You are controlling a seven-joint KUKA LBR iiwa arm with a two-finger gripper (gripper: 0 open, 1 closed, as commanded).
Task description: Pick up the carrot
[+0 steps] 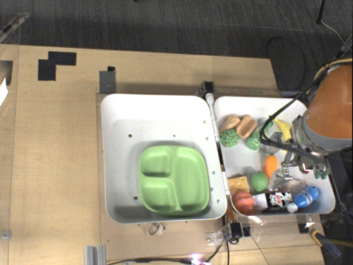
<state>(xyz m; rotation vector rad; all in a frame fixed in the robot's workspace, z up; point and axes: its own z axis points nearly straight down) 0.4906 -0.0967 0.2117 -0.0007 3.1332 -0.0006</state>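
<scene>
The gripper (288,169) is seen low over the right bin (242,106), beside its right wall, and whether it is released or clenched cannot be told, since the metal parts there are small and blurred. The carrot (271,165) is found just to the left of the gripper, near the middle of the right bin, standing roughly upright on the white floor; contact between the two cannot be made out, and nothing is seen to be grasped. Above the gripper the grey wrist is crowned by the orange band (333,106), which is set over the bin's right edge. A green ball (258,180) is placed just below the carrot, with a red apple (243,202) and a yellow block (237,183) toward the bin's near left corner. A dark bottle with a blue cap (287,200) is laid along the near wall. Toward the far left corner a bread roll (246,126), a paler piece (230,121) and a knobbly green vegetable (229,138) are gathered, and a banana (282,128) is set toward the far right. In the left bin (118,120) a green divided tray (174,177) is placed near the middle, toward the near wall. Both bins are carried side by side on the wooden bench (49,164).
</scene>
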